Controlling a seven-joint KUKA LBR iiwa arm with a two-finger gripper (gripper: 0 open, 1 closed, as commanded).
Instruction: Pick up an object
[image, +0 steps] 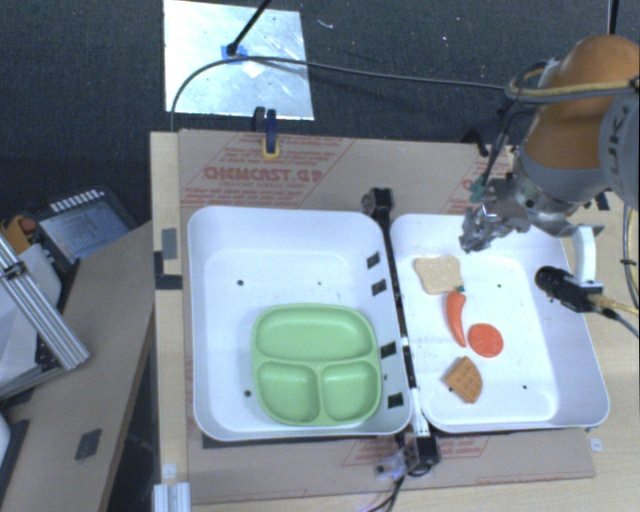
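Gripper (478, 232) hovers over right bin (575, 395), upper edge; can't tell its opening or hold. Bread slice (438, 273) just below-left; carrot (456, 317), tomato slice (486, 341), cracker (463, 380) lower.

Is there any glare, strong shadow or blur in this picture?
In the camera view: glare on the metal sheet at the top; even, soft light in both bins, with faint shadows under the green tray and the carrot; the gripper looks slightly soft, the food pieces are sharp enough.
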